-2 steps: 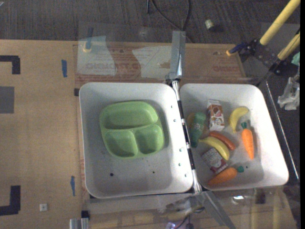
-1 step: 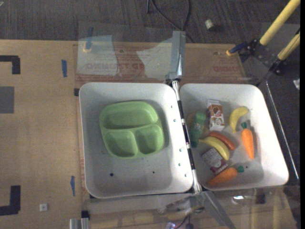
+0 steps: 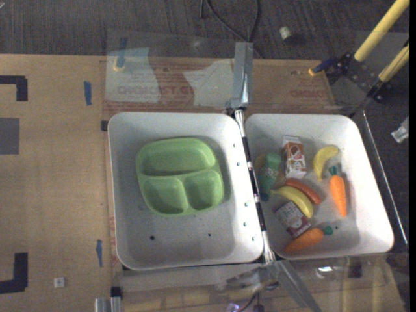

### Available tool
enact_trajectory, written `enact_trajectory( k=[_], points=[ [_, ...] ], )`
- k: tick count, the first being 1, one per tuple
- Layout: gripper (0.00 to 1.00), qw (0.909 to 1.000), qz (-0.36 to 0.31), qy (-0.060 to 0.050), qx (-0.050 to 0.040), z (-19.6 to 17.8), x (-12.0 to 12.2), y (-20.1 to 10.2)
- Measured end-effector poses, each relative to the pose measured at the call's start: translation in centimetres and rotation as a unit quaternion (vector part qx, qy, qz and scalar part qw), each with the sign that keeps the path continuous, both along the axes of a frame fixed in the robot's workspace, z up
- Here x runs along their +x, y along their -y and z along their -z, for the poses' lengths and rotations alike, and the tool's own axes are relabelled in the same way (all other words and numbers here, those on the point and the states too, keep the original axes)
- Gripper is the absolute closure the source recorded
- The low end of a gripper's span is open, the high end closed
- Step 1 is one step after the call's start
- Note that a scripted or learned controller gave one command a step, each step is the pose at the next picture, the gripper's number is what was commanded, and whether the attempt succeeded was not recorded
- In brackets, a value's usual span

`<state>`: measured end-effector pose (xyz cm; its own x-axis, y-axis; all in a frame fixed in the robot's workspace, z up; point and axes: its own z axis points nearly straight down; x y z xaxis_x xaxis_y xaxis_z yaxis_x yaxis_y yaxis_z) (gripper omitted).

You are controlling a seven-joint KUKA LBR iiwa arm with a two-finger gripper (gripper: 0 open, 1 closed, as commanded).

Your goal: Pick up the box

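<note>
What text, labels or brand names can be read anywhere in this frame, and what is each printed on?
No text reads reliably.
Cardboard sheet behind the bins: large red print, upside down and blurred under clear plastic; unreadable.
Same red print near: unreadable.
Upper box in the right bin: graphics too small to read.
Lower box: red label, blurred.

Setting: robotics lab test bench.
Surface: flat brown cardboard sheet (image 3: pixel 52 194) with black tape corner marks and blue tape strips.
Fixtures: 2 shallow white plastic bins (image 3: pixel 123 174) side by side, metal bracket between them.
Floor: dark grey carpet (image 3: pixel 97 12), loose black cable (image 3: pixel 234 8).
Props: plastic toy food, green divided tray (image 3: pixel 181 175).
</note>
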<state>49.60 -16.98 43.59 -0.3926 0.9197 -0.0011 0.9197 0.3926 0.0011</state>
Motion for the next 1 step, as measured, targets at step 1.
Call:
enact_trajectory(
  k=[1],
  points=[
    [1.00, 0.9909, -0.134, 0.000, -0.0001, 1.27, -1.56, -2.49]
  ],
)
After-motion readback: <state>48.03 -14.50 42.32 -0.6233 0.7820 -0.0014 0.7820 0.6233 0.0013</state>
